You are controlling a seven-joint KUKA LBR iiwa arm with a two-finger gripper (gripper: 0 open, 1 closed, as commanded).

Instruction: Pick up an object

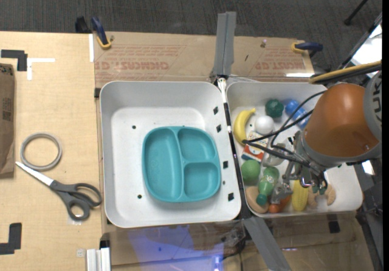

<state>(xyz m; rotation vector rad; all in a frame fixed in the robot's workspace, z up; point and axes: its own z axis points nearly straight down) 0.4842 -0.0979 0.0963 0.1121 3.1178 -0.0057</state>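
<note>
Teal divided tray [181,164] lies in left bin [115,142]. Right of tray: right bin [346,200] crowded with toys; gripper [298,180] low among them, beside banana [242,125].

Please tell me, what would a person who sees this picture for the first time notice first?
Probably the teal divided plate, lying alone in the left white bin. Next, the arm's orange band looming over the right bin, where small toys crowd together, among them a banana and a white ball. Scissors and a tape roll lie on the bench at far left.
</note>
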